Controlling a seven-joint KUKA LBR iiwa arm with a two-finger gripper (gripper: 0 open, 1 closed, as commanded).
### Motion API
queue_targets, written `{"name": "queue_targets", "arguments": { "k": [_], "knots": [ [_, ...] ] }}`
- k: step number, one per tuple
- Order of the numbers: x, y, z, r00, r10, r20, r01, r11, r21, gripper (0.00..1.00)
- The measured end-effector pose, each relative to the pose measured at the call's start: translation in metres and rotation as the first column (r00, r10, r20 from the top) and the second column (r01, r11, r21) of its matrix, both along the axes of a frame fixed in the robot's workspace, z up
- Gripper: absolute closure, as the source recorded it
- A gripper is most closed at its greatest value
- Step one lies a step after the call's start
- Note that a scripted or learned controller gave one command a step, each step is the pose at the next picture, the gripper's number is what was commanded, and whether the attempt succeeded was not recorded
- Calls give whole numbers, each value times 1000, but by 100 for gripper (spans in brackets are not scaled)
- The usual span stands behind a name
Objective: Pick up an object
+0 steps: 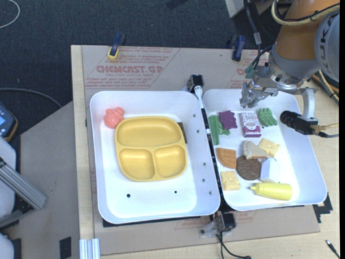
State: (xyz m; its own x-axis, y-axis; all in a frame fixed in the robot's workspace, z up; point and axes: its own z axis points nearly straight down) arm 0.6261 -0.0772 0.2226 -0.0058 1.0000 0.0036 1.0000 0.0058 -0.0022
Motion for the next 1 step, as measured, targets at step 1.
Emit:
{"name": "queue_targets", "arguments": {
  "k": [1],
  "knots": [
    [-17,50,4,1000,0,-1,0,1000,0,100]
  ]
}}
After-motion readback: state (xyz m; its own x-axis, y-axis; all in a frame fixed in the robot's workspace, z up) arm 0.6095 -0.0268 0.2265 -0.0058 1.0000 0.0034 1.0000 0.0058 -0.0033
